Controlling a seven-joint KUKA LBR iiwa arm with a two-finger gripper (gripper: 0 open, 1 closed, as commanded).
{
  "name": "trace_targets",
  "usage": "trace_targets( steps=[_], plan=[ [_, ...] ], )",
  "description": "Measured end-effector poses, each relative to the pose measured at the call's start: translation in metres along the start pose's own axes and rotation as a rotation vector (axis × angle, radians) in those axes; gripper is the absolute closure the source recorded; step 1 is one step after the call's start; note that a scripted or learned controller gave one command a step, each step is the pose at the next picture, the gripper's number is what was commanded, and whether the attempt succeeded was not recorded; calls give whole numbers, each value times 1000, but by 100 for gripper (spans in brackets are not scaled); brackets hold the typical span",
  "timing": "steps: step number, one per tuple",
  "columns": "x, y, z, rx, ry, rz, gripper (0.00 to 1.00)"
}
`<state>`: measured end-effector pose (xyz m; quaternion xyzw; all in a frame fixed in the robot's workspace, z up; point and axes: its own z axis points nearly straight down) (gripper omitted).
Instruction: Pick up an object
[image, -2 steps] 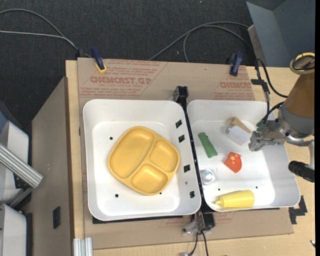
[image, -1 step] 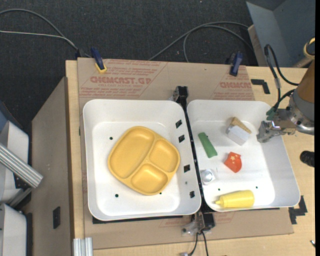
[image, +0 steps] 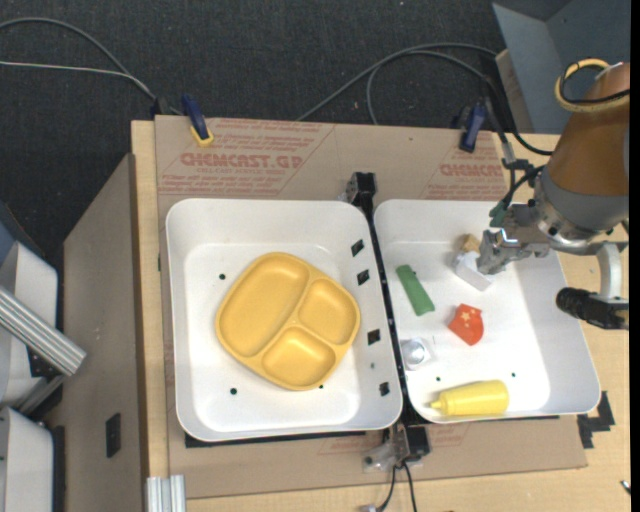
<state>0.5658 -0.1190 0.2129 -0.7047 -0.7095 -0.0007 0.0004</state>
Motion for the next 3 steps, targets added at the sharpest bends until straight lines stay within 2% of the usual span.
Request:
trace_targets(
  steps=[1,2,3],
  plan=[
    [46,18,4,1,0,0,100],
    [96,24,11,4,0,1,100],
    [142,39,-2,0,0,0,100]
  ],
)
